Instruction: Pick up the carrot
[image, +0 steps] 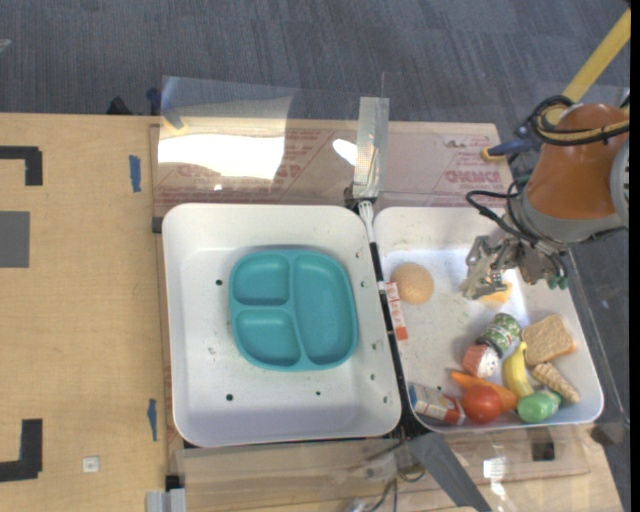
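Note:
The carrot (463, 380) is a thin orange piece lying in the right bin (440, 235), near its front, just left of a red tomato (482, 403). My gripper (488, 272) hangs low over the back right part of the same bin, well behind the carrot. A small yellow-orange piece (494, 294) lies right under it. The grey wrist with its orange band (572, 165) rises behind it to the right.
The right bin also holds a tan ball (412, 283), a green can (503, 330), a banana (515, 370), a bread slice (548, 340), a cone (554, 381) and a green fruit (537, 407). A teal divided plate (293, 308) lies in the left bin (190, 330).

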